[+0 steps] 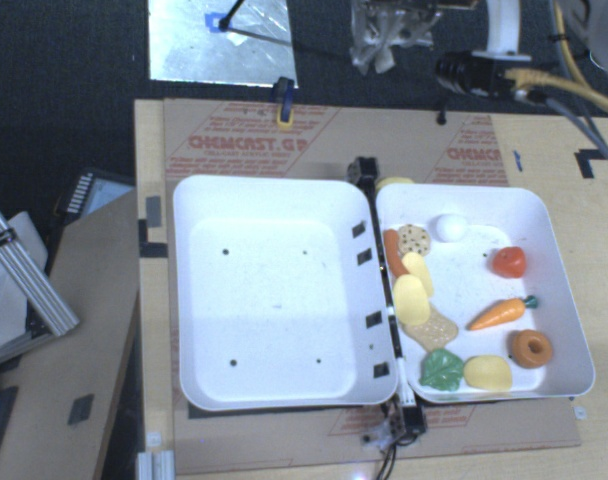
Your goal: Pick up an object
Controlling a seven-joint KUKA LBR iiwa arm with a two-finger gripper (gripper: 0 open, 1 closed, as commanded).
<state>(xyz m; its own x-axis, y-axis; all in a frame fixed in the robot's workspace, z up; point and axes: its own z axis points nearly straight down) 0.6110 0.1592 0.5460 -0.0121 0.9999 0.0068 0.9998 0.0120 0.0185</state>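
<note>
Two bins (pixel 274 208) lie mid-frame; toy food, carrot (pixel 499 314) included, fills the right one. My claw (pixel 384 28), top centre, state unclear.

You have two bins, left (pixel 274 298) and right (pixel 559 268), in smooth white plastic with a slight sheen. The toy carrot (pixel 499 314), tomato (pixel 509 261) and doughnut (pixel 530 348) look like glossy plastic. The board (pixel 244 143) beneath looks like matt cardboard; the sheet (pixel 219 28) behind it looks like shiny metal.
</note>
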